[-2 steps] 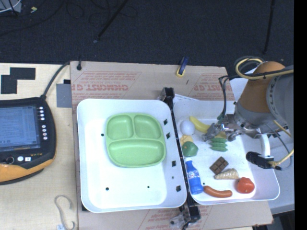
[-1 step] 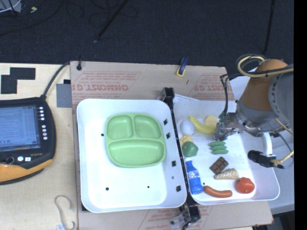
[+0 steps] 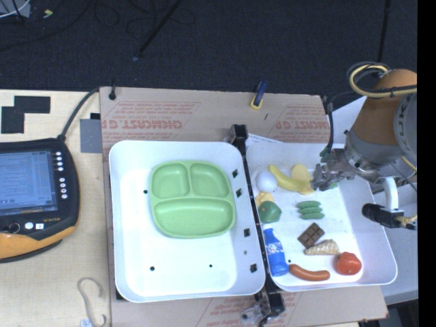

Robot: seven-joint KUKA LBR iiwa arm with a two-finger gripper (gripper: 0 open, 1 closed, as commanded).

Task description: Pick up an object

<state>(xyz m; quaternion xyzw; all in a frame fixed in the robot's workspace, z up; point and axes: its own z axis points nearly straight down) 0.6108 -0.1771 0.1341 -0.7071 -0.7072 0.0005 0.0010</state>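
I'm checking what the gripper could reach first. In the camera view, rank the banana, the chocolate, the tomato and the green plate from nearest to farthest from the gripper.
From the gripper:
1. Banana, just to its left in the right bin.
2. Chocolate, below it, mid-bin.
3. Tomato, at the right bin's lower corner.
4. Green plate, across in the left bin.

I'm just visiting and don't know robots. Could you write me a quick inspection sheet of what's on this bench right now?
Surface: two white bins side by side, left bin, right bin.
Job's things: toy food in the right bin: banana, egg, tomato, sausage, blue bottle, chocolate piece.
Clutter: green divided plate in the left bin.
Grippers: gripper low beside the banana.
Cables: yellow loop above the arm.
Surroundings: control tablet at left.
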